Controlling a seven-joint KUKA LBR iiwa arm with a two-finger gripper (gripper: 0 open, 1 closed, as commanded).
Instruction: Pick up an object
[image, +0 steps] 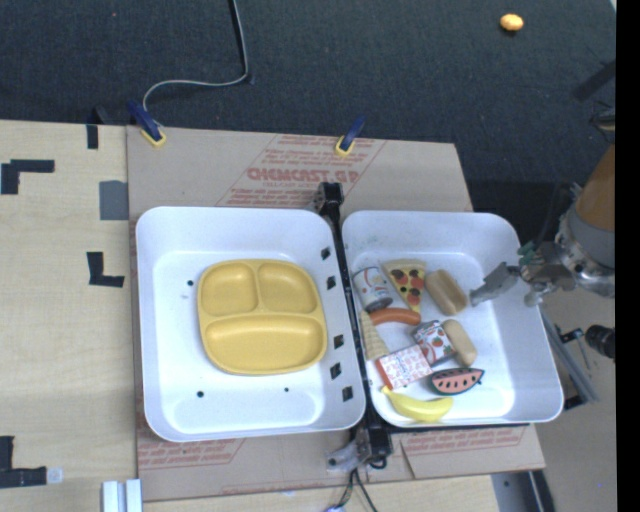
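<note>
Bench, right bin (520, 400) | toy foods: banana (418, 405), watermelon slice (457, 380) | claw (492, 283) state unclear

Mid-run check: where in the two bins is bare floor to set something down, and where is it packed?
Left bin: bare white strip all around the yellow divided plate, widest along the near edge. Right bin: bare along the far wall and the right side beneath the end effector. Crowded: its left half, from the pizza slice down to the banana.
</note>
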